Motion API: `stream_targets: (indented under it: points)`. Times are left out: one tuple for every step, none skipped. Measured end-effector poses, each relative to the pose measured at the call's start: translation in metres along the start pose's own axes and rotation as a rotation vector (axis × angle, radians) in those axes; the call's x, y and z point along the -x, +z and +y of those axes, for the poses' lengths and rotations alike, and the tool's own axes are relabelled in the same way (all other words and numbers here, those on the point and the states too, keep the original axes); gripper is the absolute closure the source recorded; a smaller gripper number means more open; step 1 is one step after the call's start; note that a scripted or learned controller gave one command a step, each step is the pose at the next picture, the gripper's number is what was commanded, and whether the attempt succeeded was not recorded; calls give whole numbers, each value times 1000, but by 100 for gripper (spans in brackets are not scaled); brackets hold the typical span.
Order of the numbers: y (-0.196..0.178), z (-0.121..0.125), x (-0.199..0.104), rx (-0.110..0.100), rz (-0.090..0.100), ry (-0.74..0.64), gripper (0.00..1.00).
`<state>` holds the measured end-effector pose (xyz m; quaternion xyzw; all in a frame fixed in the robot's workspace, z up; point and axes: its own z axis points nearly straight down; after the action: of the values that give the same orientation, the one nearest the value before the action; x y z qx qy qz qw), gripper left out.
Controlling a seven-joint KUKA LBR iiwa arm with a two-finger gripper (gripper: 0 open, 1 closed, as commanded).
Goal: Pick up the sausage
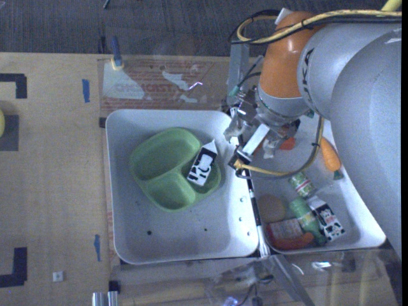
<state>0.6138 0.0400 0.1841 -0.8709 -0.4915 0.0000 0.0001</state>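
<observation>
Dark carpet fills the top of the view, and below it a pale wooden counter carries two white bins side by side. The left bin holds a green divided dish with a small black-and-white carton lying on the dish's right edge. The right bin is the crowded one. Near its front lies a reddish, stubby piece that I take to be the sausage (it is small and a little blurred, so that is a judgement). A green bottle lies just beside it, a brown round lump sits on its left, and a second carton sits on its right. An orange piece lies farther back in the same bin.

The pincer hangs over the wall between the two bins, towards their back, well apart from the sausage. Whether it is spread or pressed together I cannot tell from this angle. Nothing can be seen held in it.

The step in hand looks like the approach, with the grasp not yet begun. The next move calls for travelling towards the front of the right bin, lining up across the sausage's short side, and coming down without catching the bottle or the brown lump that crowd it.
</observation>
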Motion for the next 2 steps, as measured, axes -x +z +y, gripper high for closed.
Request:
stream_targets:
  points:
    - [-1,59,-4,0,0,59,0]
    - [-1,24,-62,1,0,-106,0]
